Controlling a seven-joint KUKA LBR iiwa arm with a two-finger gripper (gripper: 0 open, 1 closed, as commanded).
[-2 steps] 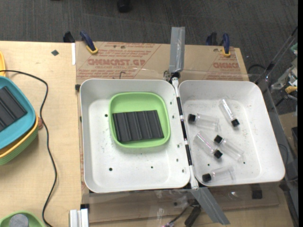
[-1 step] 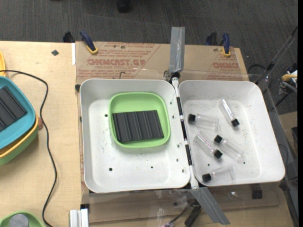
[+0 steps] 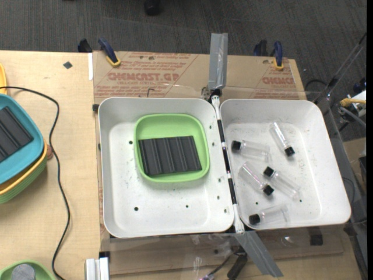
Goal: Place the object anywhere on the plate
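Note:
A green square plate (image 3: pixel 171 132) sits in the left white bin (image 3: pixel 116 209), toward its back half. A dark ribbed insert (image 3: pixel 171 155) lies flat in the plate's hollow. In the right white bin (image 3: pixel 326 156) lie several clear plastic tubes with black caps: one near the back (image 3: pixel 281 137), one at the left (image 3: pixel 249 148), two crossing in the middle (image 3: pixel 274 179), and one by the front edge (image 3: pixel 269 217). All the tubes lie on their sides, apart from the plate.
Cardboard (image 3: pixel 192 74) clamped with blue and yellow clips lies behind the bins. At the far left of the bench stand stacked teal and yellow plates (image 3: pixel 23 156), and a black cable (image 3: pixel 58 174) runs along the wood. A grey metal strip (image 3: pixel 218 63) stands at the bins' back joint.

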